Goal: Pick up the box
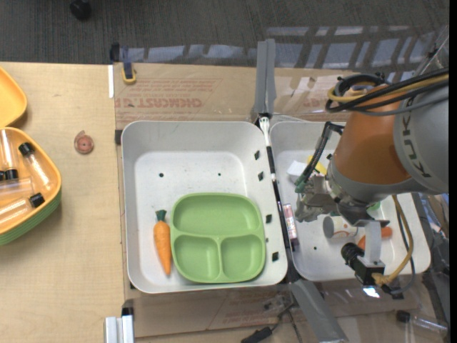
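- At the worktop's left edge sits a yellow tray with small clear vials that have dark caps; a second yellow piece pokes in above it.
- A small round pinkish object lies on the bare worktop between the tray and the left bin.
- The left bin carries a toy carrot near its left wall, toward the front, leaf end pointing to the far side.
- Just beside the carrot, a green three-section plate takes up the bin's front half, reaching close to the front right corner.
- The right bin touches the left bin along their shared wall.
- A small white box-like item lies in the right bin's far left part, close to the shared wall; I cannot tell its shape for sure.
- The arm, with its orange band, hangs over the middle of the right bin and covers much of its floor.
- The gripper points down into the right bin, near the white item; whether it is spread or pressed together I cannot tell.
- Small orange and grey pieces lie under the arm toward the bin's front right corner.
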`<state>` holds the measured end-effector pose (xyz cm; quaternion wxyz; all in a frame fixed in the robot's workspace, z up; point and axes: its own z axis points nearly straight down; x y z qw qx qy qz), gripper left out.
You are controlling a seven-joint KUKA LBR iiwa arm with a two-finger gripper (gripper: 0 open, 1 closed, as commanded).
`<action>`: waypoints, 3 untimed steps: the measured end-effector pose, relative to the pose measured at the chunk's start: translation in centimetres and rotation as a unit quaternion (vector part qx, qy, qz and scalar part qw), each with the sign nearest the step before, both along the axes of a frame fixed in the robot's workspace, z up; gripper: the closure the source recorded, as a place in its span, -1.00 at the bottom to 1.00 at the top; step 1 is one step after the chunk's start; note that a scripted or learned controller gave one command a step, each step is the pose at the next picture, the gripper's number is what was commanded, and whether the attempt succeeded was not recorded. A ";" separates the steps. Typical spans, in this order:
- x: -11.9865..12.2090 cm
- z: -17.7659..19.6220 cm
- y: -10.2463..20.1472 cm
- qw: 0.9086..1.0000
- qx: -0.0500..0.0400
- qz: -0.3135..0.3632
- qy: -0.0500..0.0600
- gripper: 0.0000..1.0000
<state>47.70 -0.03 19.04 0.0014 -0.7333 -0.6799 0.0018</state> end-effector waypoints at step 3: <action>0.1 1.5 0.8 1.000 0.000 -0.005 -0.001 1.00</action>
